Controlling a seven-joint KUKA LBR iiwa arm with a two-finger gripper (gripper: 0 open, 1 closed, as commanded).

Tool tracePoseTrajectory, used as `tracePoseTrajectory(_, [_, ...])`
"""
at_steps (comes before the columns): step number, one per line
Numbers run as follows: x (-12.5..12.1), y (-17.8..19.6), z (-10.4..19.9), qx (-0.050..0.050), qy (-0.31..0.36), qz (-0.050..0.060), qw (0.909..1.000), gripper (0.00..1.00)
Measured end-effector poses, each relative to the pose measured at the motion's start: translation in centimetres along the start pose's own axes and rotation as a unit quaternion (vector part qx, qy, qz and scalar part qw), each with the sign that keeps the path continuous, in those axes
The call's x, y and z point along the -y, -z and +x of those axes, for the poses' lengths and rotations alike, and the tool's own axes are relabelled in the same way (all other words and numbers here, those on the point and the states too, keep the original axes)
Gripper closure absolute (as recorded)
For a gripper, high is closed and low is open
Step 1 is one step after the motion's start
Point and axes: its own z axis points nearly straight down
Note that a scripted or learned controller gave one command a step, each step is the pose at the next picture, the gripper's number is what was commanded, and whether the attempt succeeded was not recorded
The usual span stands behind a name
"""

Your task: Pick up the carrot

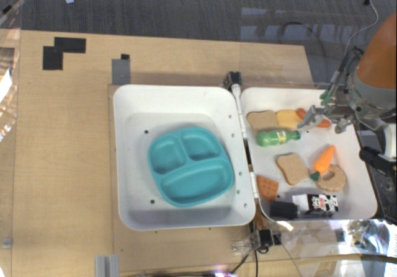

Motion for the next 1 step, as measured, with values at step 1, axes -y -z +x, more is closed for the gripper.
tracePoseTrajectory(1, [5.95,-7.75,-3.32,0.001,0.012,0.003,0.9999,0.0])
